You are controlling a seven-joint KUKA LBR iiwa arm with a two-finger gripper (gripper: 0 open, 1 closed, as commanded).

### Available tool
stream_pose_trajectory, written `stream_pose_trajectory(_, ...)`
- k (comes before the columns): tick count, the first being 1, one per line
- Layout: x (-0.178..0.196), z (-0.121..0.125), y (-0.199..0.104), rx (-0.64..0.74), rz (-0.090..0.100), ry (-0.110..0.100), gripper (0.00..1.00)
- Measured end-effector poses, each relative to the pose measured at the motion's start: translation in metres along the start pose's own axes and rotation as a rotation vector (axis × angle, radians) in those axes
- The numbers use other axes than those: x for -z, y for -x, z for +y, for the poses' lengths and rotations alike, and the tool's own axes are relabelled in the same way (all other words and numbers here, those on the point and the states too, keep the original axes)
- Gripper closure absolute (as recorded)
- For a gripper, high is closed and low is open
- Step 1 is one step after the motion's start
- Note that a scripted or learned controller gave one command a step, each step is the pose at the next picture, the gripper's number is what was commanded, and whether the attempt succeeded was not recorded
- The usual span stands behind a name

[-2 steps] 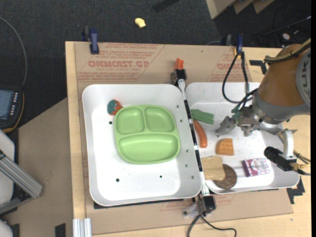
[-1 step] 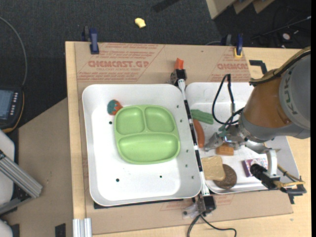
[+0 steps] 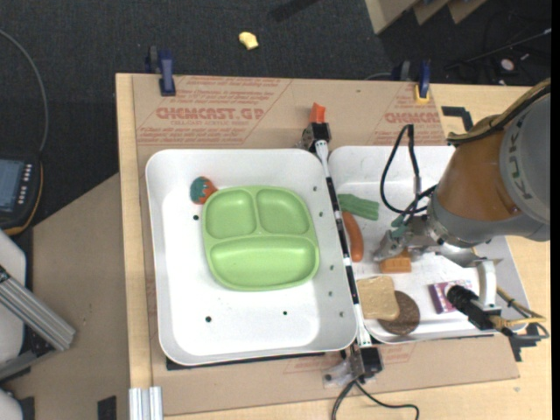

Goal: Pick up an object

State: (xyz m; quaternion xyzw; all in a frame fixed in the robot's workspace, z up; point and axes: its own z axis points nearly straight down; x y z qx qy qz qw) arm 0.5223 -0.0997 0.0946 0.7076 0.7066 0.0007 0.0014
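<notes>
One end effector, fingertips indistinct.

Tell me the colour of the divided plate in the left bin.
Light green; the divided plate shows plainly in the camera view.

dark carpet floor, brown bench

**One fixed camera, high over the worktop**

A single camera looks down at a slant from moderate height, taking in the whole brown cardboard-covered worktop, both shallow white plastic bins, and dark floor beyond. The grey-and-orange arm enters from the frame's right.
</notes>
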Motion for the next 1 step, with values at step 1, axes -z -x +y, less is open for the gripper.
stream_pose_trajectory(1, 0.0967, 0.0732, -0.0791, 0.012, 0.002, 0.014, 1.00)
